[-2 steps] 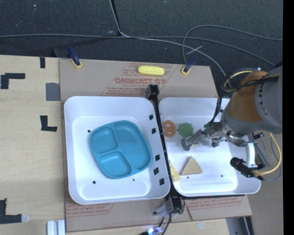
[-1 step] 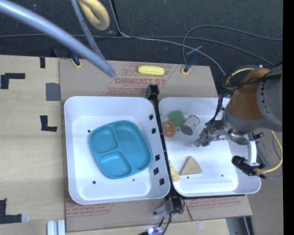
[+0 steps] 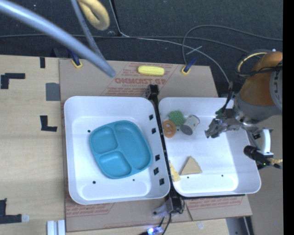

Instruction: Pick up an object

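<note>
Blurred grey tubing [image 3: 69, 39] crosses the upper left w/ a yellowish blob [image 3: 95, 13] behind it, too soft to identify. Gripper [image 3: 212, 131] sits over the right bin [image 3: 239, 181], mid-right of frame; finger spacing can't be told (dark, small). Bins rest on cardboard [image 3: 133, 78] over a wood bench [image 3: 27, 137]; dark floor w/ cables up top. Left bin [image 3: 73, 137] holds a blue tray [image 3: 120, 148]. Tan wedge [image 3: 190, 166] lies lower centre of right bin, apex toward top; grey cup [image 3: 189, 124] on its side, axis diagonal; orange ring [image 3: 169, 129], green piece [image 3: 176, 116] beside it.
</note>
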Controlling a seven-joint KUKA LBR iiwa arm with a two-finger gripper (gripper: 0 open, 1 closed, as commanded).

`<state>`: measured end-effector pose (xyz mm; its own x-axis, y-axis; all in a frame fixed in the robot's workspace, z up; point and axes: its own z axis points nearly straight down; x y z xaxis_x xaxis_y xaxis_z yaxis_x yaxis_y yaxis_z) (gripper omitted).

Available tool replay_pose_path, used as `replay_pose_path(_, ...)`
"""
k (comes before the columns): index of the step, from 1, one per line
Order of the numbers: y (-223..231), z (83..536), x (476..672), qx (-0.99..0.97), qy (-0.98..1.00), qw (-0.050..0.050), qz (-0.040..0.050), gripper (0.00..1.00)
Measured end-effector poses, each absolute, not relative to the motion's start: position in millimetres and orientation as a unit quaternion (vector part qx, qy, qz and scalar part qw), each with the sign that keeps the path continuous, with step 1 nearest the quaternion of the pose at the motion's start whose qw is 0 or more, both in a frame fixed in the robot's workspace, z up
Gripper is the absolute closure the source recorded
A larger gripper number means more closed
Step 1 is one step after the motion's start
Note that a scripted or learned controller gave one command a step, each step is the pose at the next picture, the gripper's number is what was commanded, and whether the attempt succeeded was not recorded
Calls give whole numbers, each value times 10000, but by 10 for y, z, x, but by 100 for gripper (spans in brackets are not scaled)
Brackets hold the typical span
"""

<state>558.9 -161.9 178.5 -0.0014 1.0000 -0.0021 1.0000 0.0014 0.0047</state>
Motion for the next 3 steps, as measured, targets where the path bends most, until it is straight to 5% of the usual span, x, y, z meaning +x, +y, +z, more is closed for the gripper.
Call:
replay_pose_path(2,-1647,2746,5512,7066,7076,19,8,100)
replay_pose_path(3,-1152,2771,5624,7052,7090,2,0,100)
